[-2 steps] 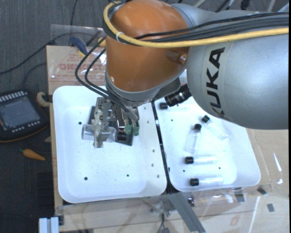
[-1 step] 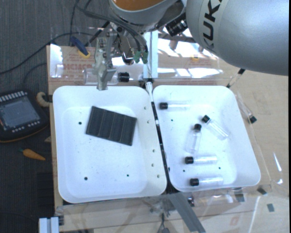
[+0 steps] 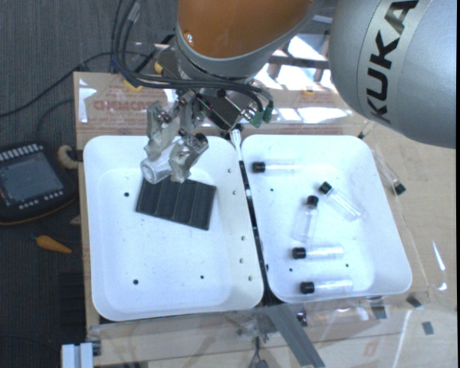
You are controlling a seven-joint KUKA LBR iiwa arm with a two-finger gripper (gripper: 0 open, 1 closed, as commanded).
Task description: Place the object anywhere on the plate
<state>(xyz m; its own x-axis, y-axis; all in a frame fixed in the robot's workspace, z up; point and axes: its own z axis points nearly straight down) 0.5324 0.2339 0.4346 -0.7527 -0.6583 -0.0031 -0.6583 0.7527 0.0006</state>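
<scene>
A dark ribbed rectangular plate (image 3: pixel 176 202) lies flat in the left white bin (image 3: pixel 115 282), toward its back. Just above the plate's back left edge hangs my gripper (image 3: pixel 172 155), shut on a clear vial (image 3: pixel 157 167). The vial is tilted, with its black cap up to the right and its clear end down to the left, near the plate's corner. Whether the vial touches the plate I cannot tell. The arm's orange band and grey wrist hide the bench behind the gripper.
The right bin (image 3: pixel 383 259) holds several clear vials with black caps, such as one (image 3: pixel 273 165) at the back and one (image 3: pixel 326 286) at the front. A divider rim (image 3: pixel 251 213) separates the bins. A teach pendant (image 3: pixel 23 182) lies left of the bench.
</scene>
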